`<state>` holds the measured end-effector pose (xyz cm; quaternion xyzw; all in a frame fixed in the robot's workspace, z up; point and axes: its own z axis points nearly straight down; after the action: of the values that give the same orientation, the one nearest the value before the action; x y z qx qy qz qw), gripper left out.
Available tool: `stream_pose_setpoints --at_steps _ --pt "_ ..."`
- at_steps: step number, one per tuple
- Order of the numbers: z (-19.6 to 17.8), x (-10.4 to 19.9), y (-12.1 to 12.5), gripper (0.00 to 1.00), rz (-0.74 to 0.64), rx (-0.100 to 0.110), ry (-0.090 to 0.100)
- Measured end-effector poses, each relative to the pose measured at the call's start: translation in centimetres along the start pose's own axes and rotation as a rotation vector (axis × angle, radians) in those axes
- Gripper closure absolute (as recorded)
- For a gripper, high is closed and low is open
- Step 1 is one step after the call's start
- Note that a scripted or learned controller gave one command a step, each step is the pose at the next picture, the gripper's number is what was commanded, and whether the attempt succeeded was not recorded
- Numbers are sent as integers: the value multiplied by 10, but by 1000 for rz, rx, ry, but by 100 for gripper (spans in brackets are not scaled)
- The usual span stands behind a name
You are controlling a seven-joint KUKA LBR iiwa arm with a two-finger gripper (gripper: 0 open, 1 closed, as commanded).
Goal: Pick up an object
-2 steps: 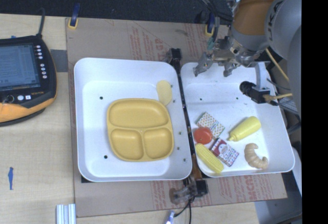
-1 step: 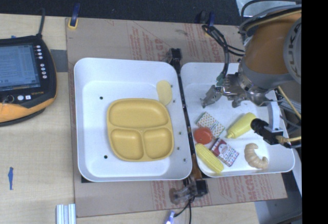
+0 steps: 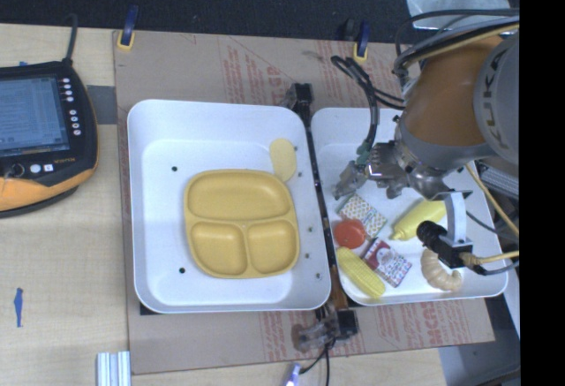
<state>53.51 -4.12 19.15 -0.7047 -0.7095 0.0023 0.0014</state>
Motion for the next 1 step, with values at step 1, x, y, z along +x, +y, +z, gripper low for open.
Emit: stream_pose_setpoints --at_steps 1 --pt "93 -53 -37 0 2 1 0"
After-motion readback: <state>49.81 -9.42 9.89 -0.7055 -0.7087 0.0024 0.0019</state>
